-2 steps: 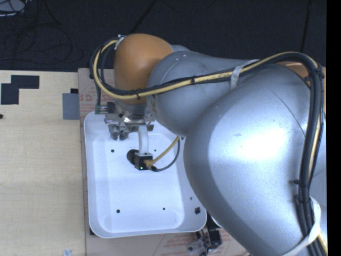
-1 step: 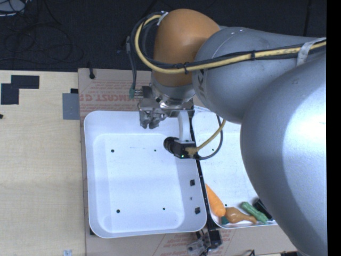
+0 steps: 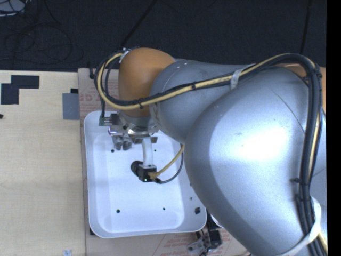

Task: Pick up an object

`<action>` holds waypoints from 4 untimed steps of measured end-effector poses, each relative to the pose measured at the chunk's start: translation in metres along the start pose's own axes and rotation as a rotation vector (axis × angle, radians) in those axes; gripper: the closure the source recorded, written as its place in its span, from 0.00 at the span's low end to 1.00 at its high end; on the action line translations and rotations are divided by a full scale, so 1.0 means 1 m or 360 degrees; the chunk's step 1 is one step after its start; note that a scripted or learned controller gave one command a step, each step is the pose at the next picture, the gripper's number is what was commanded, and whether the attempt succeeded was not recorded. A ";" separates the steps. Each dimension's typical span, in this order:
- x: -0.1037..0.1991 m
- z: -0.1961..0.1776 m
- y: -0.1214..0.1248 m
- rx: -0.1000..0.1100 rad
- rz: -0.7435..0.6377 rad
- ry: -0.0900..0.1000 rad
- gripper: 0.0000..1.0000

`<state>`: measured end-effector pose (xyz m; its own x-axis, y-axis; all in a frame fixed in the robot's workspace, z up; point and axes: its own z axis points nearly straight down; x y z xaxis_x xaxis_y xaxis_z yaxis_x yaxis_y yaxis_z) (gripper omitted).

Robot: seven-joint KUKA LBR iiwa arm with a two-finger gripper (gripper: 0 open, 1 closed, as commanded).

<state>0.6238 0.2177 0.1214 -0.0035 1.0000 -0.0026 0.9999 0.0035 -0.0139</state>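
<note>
Arm (image 3: 240, 143) blocks most of the rt side, hiding the rt bin. Gripper (image 3: 133, 142) sits over the left bin (image 3: 101, 199), upper part; spread or closed, can't tell. Obj to pick: can't tell, just a small dark bit (image 3: 196, 211) by the bin's rt rim, too small to ID.

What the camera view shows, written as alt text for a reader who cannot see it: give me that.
A big grey robot arm with an orange band reaches in from the right, its gripper hanging over the far end of a shallow white bin. A few tiny dark specks dot the bin's floor; pale bench lies to its left.
</note>
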 end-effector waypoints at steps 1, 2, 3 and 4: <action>-0.055 -0.102 -0.019 -0.0030 0.0011 0.0003 1.00; 0.021 -0.142 -0.033 -0.0023 -0.0006 0.0010 1.00; 0.025 -0.286 -0.023 -0.0043 0.0002 0.0012 1.00; 0.005 -0.331 -0.093 -0.0022 0.0001 0.0007 1.00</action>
<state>0.5352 0.2236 0.4539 -0.0027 1.0000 0.0019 1.0000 0.0027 0.0002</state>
